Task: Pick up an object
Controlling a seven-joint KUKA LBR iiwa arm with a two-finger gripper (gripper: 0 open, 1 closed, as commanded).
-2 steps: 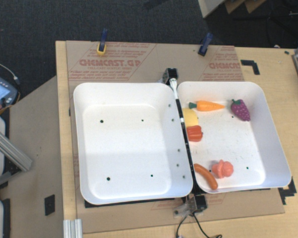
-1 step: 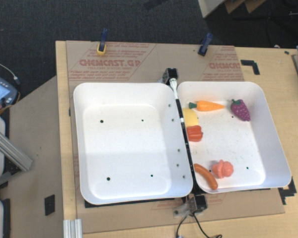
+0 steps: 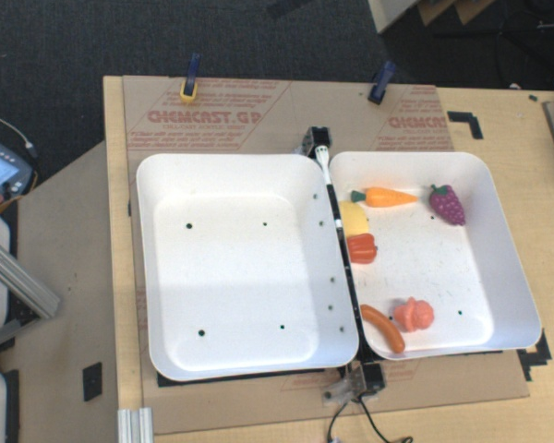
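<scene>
The right bin (image 3: 499, 247) holds several toy foods. An orange carrot (image 3: 385, 197) lies near its back left, with a purple grape bunch (image 3: 448, 204) to its right. Against the left wall lie a pale yellow piece (image 3: 353, 218) and a red pepper (image 3: 362, 248) just in front of it. Near the front sit a pink strawberry-like piece (image 3: 414, 315) and an orange-brown sausage (image 3: 382, 329) at the front left corner.
The left bin (image 3: 231, 266) stands beside the right one, their walls touching along a black clip strip (image 3: 335, 238). Both rest on a cardboard sheet (image 3: 258, 109) held by a yellow-blue clamp (image 3: 190, 83) and a blue clamp (image 3: 381, 81). Cables (image 3: 355, 404) trail at the front.
</scene>
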